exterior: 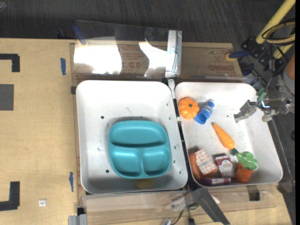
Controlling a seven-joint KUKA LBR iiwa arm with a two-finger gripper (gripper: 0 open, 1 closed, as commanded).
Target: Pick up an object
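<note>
Right bin (262, 139) stock — carrot (223, 135) lies apart from neighbours; I'd drop the gripper (253, 108), its fingers' spread unclear to me, squarely across it.

Wooden bench (37, 139) carries two white bins (93, 102), perhaps touching.

The arm reached in from the right edge of the camera view, and its gripper (257, 108) hung low and tilted leftward, one grey finger (243, 111) jutting out ahead.
</note>
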